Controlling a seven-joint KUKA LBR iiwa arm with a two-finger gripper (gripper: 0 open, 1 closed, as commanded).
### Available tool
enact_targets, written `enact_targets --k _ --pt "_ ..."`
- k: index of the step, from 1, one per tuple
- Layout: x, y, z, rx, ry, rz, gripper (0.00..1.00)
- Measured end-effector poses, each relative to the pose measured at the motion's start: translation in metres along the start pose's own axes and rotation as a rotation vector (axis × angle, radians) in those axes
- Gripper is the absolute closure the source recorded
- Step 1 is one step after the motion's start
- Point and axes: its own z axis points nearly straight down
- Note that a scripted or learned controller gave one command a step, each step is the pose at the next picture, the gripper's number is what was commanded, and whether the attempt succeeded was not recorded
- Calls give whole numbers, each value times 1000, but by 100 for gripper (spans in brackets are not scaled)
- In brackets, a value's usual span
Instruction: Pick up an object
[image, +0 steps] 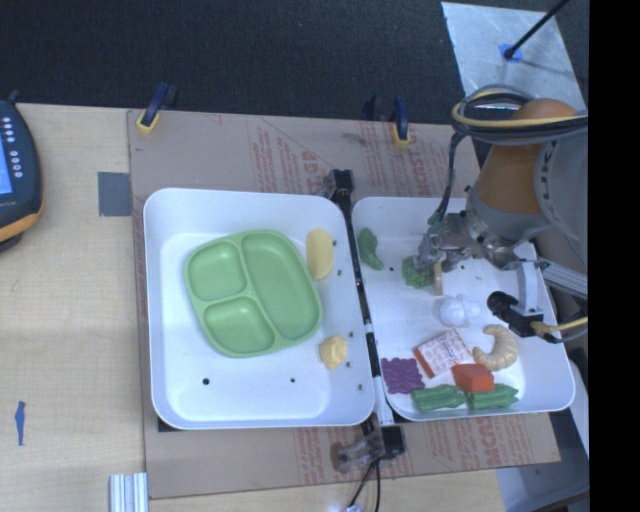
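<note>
Pincer (436, 262) hangs beside a green toy (414, 272), white lump (456, 311) near.

I see the grey arm's gripper (437, 262) low in the right white bin (560, 385), just beside a small dark green toy (416, 271). A green toy leaf (370, 249) lies near. A light green plastic plate with three parts (252, 292) sits in the left white bin (170, 390), with two yellow toys (319, 254) beside it.

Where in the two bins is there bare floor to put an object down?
Left white bin: the near strip below the green divided plate. Right white bin: a small patch between the hand and the purple toy. Its near edge is crowded.
</note>
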Motion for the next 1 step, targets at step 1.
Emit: enact_targets --k 1 --pt "62 -51 -85 17 13 -2 100"
